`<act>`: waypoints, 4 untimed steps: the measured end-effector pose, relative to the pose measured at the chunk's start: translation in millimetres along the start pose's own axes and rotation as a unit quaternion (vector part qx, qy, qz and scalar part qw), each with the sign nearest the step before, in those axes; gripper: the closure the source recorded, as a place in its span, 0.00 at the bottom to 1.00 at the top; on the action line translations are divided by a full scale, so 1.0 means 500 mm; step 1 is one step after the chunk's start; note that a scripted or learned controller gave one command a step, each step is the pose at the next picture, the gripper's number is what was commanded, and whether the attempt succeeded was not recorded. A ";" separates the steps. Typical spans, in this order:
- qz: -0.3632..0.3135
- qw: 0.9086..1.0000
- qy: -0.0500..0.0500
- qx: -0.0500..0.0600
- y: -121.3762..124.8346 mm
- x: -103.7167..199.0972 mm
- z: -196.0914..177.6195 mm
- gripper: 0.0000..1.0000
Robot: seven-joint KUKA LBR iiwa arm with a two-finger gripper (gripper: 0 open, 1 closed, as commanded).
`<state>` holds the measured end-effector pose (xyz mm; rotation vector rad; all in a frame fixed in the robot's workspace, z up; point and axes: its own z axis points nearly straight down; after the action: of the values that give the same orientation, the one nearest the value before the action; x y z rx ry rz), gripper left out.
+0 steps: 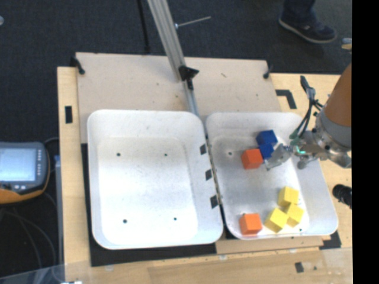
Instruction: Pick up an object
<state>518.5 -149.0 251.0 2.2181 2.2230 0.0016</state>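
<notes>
Trouble could come from how close the blocks sit. The tool (283, 156) is low in the right bin (228, 132), its tip just beside the blue block (267, 141), and the orange block (252, 158) is touching or nearly touching that blue one. I cannot tell if the tool is clenched or released; it is too blurry there. I see no block gripped in it. If it goes for the blue block, I think it may bump the orange block away, or pinch a corner and let the block slip out.

Farther from the blue block, toward the near edge of the bin, sit another orange block (250, 223) and some yellow blocks (285, 210) bunched together.

Both bins are white, smooth and a bit speckled. The left bin (148, 176) sits beside the right one on a pale wood bench (172, 78). Past the bench the floor (71, 16) is dark, and somebody's shoes (308, 25) stand there.
</notes>
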 end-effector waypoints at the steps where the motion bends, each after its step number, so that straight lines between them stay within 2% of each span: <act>1: -0.001 1.000 -0.001 0.002 0.127 -0.009 0.198 0.00; 2: -0.001 1.000 -0.003 -0.010 0.177 -0.073 0.249 0.00; 3: -0.001 1.000 -0.001 -0.003 0.238 -0.061 0.235 0.00; 4: 0.002 1.000 -0.002 -0.003 0.171 -0.106 0.055 0.00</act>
<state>604.0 -202.0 223.9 2.2164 2.2143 0.0052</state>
